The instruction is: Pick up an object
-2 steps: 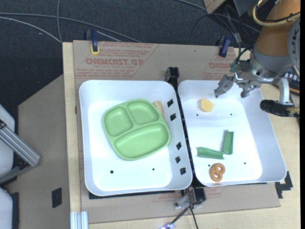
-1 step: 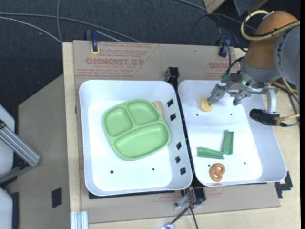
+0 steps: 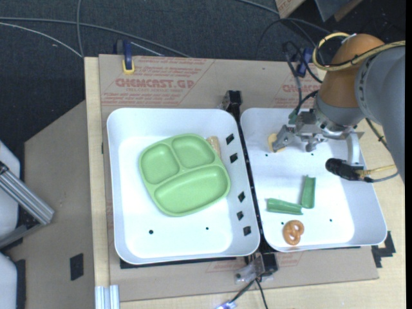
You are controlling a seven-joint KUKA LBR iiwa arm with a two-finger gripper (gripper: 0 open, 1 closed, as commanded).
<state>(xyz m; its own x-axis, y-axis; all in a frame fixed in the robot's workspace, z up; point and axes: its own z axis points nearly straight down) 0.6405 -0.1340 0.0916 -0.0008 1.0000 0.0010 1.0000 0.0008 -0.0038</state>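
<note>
Over the far part of the right shallow white bin [image 3: 360, 230], the two-finger gripper [image 3: 291, 140] hovers, closure unclear; two green sticks [image 3: 308, 192] and a pretzel [image 3: 293, 232] lie nearer.

Right bin [image 3: 360, 227] floor is left open from 9 to 12 o'clock; green sticks [image 3: 299, 198] and pretzel [image 3: 293, 232] are clustered toward 6.

My smooth, matt green plastic divided plate [image 3: 185, 173] lies in a glossy white plastic bin [image 3: 122, 172] (bare brown cardboard sheet [image 3: 154, 79] at twelve o'clock).
</note>
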